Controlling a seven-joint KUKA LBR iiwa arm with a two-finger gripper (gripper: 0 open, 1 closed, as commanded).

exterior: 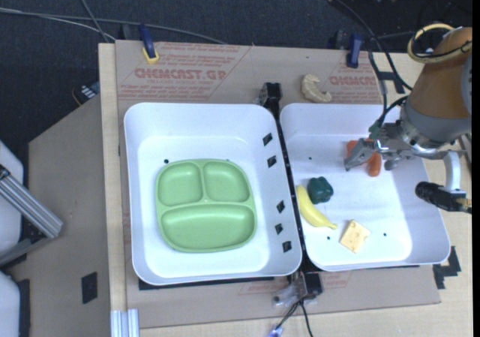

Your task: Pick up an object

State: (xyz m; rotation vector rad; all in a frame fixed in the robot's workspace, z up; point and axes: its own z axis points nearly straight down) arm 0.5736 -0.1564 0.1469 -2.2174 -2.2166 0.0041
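Observation:
My gripper [373, 157] hangs over the upper right part of the right bin [420, 242]. Its two dark fingers [357, 158] are spread, so it is open. An orange-red carrot-like piece [374, 167] lies between the fingertips, and another bit of orange [351, 146] shows by the left finger. I cannot tell whether the fingers touch it. Lower left in the same bin are a dark green vegetable [320, 189], a yellow banana [313, 210] along the left wall, and a yellow cheese wedge [354, 236].
The left bin [142, 133] holds a light green divided plate [206, 204]. A beige object [316, 88] lies on the bench just beyond the right bin. A black cable and fitting [442, 194] stick out at the right bin's right rim.

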